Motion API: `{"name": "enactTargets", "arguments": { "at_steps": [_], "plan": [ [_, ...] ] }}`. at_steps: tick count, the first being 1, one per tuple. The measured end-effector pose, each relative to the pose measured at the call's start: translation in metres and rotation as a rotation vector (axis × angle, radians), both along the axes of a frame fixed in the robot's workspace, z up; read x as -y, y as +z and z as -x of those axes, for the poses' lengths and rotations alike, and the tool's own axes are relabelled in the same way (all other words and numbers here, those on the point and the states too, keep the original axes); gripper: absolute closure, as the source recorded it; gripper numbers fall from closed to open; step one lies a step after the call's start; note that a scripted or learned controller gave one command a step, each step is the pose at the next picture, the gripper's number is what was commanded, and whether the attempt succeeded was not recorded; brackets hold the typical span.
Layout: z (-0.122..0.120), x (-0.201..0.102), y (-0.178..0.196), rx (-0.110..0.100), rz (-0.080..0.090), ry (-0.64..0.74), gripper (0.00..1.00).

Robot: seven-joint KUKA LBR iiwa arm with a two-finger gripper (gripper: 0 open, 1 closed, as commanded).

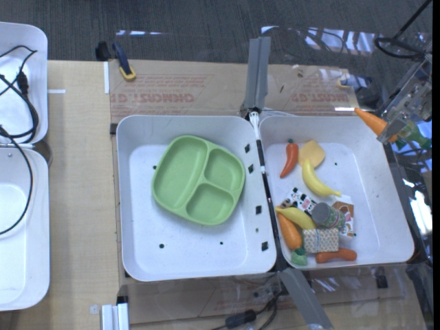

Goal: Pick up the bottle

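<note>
In the right bin (385, 253), a small dark cylindrical container with a grey round end (324, 215) lies among the toys. It is the closest thing to a bottle that I can make out. My gripper (400, 124) hangs at the far right, over that bin's back right rim and well away from the container. An orange carrot-shaped piece (371, 121) points left from it, with a bit of green (414, 135) just behind. Whether that piece is held is unclear.
Around the container lie two yellow bananas (316, 181), a red chili (289, 158), a yellow wedge (312, 152), an orange carrot (290, 231), a cracker box (321, 240) and a red-orange carrot (337, 255). The left bin (137, 253) holds a green divided plate (199, 180).
</note>
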State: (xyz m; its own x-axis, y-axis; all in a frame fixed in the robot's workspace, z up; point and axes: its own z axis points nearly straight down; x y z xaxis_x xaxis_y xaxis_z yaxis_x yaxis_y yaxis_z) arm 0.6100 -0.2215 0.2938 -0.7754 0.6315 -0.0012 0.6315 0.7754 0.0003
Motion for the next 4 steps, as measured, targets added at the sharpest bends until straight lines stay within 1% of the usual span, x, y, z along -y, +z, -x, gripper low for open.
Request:
{"name": "enactTargets", "arguments": {
  "at_steps": [1,2,3,4],
  "plan": [
    [-0.012,-0.126,-0.032,-0.001,0.000,-0.053,1.00],
    [-0.012,-0.125,-0.031,0.000,0.000,-0.054,0.00],
    [-0.012,-0.125,-0.031,0.000,0.000,-0.054,0.00],
    [-0.031,-0.142,-0.040,0.001,0.000,0.059,0.00]
  ]
}}
